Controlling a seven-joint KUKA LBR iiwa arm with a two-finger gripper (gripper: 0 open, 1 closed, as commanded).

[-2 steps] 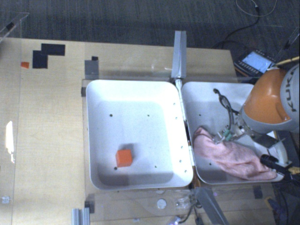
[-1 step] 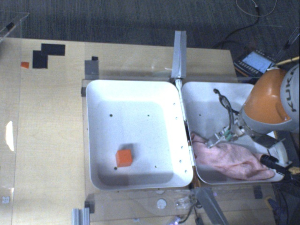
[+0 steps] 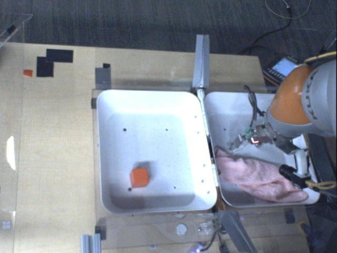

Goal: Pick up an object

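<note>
Two white bins sit side by side on a light wooden bench (image 3: 52, 157). The left bin (image 3: 110, 141) fills the middle of the frame, and a small orange block (image 3: 139, 177) lies on its floor near the lower left part, well apart from the walls. The right bin (image 3: 226, 109) is at the right of the frame. A soft pink cloth (image 3: 258, 178) lies bunched along its lower side, reaching from the wall between the bins almost to the far right edge. The grey arm (image 3: 324, 96) with its orange band (image 3: 292, 96) comes in from the right and hangs over the right bin. The gripper (image 3: 253, 138) is just above the top edge of the pink cloth, with a tiny red light on it. It is too small and dark to tell how it is set. Some black shapes (image 3: 52, 61) sit at the upper left of the bench.
</note>
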